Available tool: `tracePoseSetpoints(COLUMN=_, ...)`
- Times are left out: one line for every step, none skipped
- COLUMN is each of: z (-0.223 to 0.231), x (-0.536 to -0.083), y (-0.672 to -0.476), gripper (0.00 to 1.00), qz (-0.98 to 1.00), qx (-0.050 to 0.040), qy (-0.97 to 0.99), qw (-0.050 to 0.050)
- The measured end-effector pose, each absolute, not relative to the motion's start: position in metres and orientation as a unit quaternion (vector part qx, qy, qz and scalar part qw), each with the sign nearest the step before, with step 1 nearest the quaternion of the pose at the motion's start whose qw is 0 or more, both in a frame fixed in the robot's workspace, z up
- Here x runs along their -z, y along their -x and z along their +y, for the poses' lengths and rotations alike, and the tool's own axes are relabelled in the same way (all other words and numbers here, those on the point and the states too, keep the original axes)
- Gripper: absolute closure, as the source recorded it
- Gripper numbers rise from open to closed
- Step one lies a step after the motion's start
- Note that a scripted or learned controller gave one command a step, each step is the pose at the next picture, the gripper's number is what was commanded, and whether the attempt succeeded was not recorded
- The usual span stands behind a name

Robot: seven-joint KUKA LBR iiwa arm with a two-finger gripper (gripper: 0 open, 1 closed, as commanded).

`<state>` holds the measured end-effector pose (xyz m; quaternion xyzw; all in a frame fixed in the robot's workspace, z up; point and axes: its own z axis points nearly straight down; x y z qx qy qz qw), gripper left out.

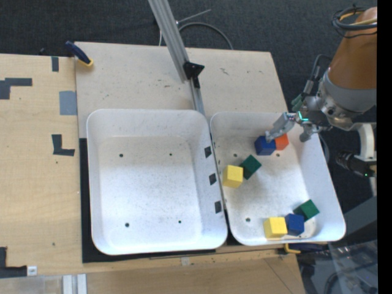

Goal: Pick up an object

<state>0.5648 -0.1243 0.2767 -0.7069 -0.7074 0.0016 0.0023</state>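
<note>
Here, my pincer hangs low over the far end of the right bin, its grey tip just above a blue cube and an orange cube; whether it is released or clenched I cannot tell, and no cube is seen gripped. The two cubes touch each other, which I judge makes a clean pick harder: a descent onto the pair could push one aside rather than capture it. The arm enters from the table's right edge, tilted inward, presumably to clear the bin wall.

Nearer the bin's middle, a green cube sits just beside a yellow cube, close to the wall shared with the left bin. At the near right corner a second cluster lies packed together: a yellow cube, a blue cube and a green cube. I see only dark specks on the left bin's floor. A metal pole rises from the far edge of the table between the bins.
</note>
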Motion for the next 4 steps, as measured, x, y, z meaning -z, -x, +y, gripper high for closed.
tracePoseSetpoints(z=-0.124, x=-0.279, y=-0.566, gripper=0.0, qz=-0.708, qx=-0.0004, qy=0.706, qw=0.0)
tracePoseSetpoints(z=-0.124, x=-0.235, y=-0.569, gripper=0.0, qz=-0.708, qx=-0.0021, qy=0.707, qw=0.002)
tracePoseSetpoints(z=-0.121, x=-0.19, y=-0.572, gripper=0.0, qz=-0.707, qx=-0.0022, qy=0.707, qw=0.002)
tracePoseSetpoints(z=-0.114, x=-0.134, y=-0.578, gripper=0.0, qz=-0.708, qx=-0.0023, qy=0.706, qw=0.002)
